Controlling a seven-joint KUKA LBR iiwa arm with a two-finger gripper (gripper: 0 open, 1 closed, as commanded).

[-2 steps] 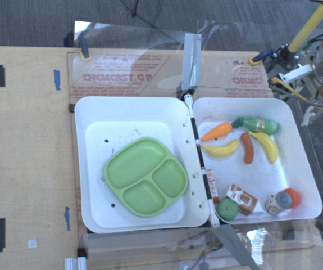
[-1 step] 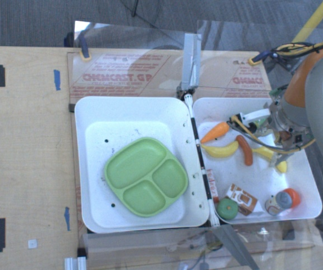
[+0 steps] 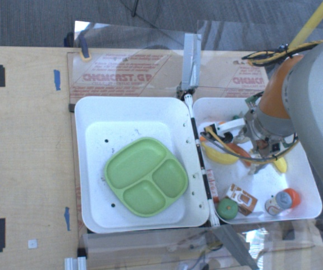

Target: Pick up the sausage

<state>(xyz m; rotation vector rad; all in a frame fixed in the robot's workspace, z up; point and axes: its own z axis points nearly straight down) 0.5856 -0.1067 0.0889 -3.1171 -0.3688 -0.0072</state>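
The jaws' state I cannot tell; they hang over the sausage [image 3: 241, 149], lying left-right.

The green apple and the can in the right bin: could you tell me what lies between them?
A small brown carton lies between the apple and can, camera view.

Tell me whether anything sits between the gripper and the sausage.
Nothing visible does. The gripper hangs in the right bin just beside the reddish sausage, which lies against the banana; that banana may crowd the grasp.
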